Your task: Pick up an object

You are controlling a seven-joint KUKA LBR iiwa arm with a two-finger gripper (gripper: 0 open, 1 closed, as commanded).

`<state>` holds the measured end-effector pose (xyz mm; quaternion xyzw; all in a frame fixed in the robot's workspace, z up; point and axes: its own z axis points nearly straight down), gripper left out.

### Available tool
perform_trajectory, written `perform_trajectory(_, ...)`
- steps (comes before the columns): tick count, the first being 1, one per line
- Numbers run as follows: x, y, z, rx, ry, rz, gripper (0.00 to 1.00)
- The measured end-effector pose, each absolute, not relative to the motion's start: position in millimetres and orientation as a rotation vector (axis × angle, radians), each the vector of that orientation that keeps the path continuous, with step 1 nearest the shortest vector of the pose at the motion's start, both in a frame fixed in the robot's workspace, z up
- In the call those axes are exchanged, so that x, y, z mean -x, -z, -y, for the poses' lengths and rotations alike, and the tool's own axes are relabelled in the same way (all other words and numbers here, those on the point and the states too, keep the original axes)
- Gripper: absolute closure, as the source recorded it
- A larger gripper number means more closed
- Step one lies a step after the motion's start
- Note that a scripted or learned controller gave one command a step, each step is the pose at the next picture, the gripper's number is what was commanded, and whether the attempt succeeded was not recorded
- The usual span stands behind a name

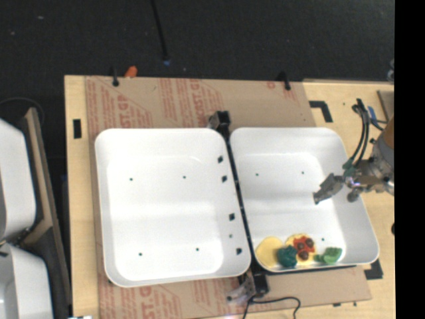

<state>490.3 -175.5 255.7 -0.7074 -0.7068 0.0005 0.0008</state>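
Reaching in over the right bin's (pixel 285 151) right rim, the gripper (pixel 327 190) is hanging above bare white floor with open room all around it, and whether it is released or clenched cannot be told. Four objects are huddling against the near wall, well apart from it: a yellow piece (pixel 268 250), a teal lump (pixel 287 258), a red cluster (pixel 304 244), a green piece (pixel 330 254). The left bin (pixel 159 205) is sitting just beside.

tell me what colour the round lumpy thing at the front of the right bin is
Teal green; the lumpy object lies on a pale yellow piece, seen in the camera view.
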Motion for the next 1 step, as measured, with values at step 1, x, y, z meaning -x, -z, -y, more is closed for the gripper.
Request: perform_trajectory(1, -490.9, -257.1, 175.5, 2.222, 0.001, 2.222, 0.00)
